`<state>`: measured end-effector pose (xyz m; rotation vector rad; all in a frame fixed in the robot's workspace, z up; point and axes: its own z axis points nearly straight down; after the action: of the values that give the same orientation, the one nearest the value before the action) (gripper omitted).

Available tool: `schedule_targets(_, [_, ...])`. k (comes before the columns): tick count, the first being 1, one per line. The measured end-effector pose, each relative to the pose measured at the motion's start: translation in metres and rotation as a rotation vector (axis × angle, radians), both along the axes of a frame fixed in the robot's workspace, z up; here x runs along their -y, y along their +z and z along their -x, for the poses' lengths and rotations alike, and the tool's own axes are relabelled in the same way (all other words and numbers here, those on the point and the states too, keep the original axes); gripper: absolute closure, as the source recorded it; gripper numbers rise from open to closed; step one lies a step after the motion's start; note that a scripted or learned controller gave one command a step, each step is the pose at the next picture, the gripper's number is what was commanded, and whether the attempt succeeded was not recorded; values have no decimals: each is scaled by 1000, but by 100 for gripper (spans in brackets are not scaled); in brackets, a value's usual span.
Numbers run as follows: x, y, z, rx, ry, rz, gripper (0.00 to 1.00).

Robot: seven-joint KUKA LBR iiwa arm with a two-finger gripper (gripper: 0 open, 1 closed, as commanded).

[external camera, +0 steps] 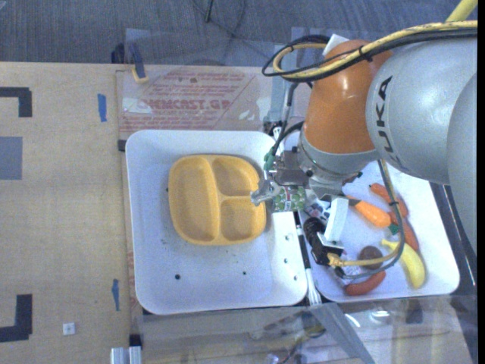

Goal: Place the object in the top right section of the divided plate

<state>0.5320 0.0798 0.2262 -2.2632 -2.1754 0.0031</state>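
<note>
The grey arm (pixel 424 105) with its orange band reaches in from the right, covering much of the right bin (pixel 443 279). The left bin (pixel 151 279) holds 1 yellow divided plate (pixel 216 199) with 3 sections, lying toward the bin's upper middle; white floor lies open to the left and below it. The gripper (pixel 267 194) hangs at the plate's right rim, beside the 2 right-hand sections; whether its fingers are open or closed cannot be told, and no object is seen between them. In the right bin lie a carrot (pixel 371 213), a banana (pixel 410 264), a red sausage-like piece (pixel 365 283) and a dark round piece (pixel 370 254). The bins rest on a wooden bench (pixel 61 203); grey carpet lies beyond.
</note>
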Motion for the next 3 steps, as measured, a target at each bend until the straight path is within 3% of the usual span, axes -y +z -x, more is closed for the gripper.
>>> schedule_targets(1, [0, 0, 0, 0, 0, 0, 0])
schedule_targets(2, [8, -12, 47, 0, 19, 0, 0])
schedule_targets(3, [8, -12, 47, 0, 18, 0, 0])
